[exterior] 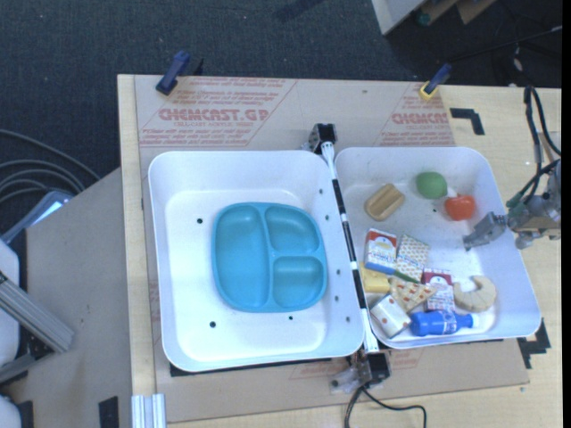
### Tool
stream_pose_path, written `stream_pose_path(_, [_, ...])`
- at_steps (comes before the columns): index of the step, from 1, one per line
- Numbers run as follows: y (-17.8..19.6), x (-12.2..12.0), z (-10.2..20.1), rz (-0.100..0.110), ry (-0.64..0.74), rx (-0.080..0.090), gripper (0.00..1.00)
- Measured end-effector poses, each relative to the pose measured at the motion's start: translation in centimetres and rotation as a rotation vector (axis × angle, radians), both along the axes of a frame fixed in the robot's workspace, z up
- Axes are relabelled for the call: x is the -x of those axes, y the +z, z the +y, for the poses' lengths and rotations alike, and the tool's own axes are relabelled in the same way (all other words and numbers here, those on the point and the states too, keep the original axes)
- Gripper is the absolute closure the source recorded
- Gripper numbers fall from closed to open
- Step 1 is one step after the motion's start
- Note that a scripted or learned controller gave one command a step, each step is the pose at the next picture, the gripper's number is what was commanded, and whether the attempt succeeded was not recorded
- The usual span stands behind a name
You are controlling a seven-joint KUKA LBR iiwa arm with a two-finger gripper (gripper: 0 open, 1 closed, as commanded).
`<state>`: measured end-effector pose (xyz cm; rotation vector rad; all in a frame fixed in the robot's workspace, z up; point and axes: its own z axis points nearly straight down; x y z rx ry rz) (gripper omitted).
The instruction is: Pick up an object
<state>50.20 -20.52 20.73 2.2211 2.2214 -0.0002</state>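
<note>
The tool (486, 231) hovers low at the right bin's (500, 175) right side; whether it is open or closed cannot be told. The nearest object, a red tomato (460, 207), lies just left of it and slightly farther back, apart from it.

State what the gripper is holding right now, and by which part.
Nothing is held. The gripper hangs at the right bin's right side, just below the red tomato-like toy, with nothing between its fingers.

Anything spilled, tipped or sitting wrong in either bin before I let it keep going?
Nothing stands out. The blue divided plate lies flat in the left bin. The right bin holds its toys in a loose heap, all inside the rim. The gripper hangs over that bin's right side.
</note>
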Motion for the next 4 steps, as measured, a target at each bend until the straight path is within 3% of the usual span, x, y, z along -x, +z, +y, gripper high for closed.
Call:
stream_pose_path(1, [-12.3,-7.4,1.8,0.0,0.001,-0.001,0.0])
stream_pose_path(2, [-12.2,-5.4,9.0,-0.003,-0.002,0.006,0.0])
stream_pose_path(3, [-12.2,-10.3,11.2,0.0,0.001,0.0,0.0])
stream_pose_path(4, [-12.2,-13.5,11.3,0.0,0.001,0.0,0.0])
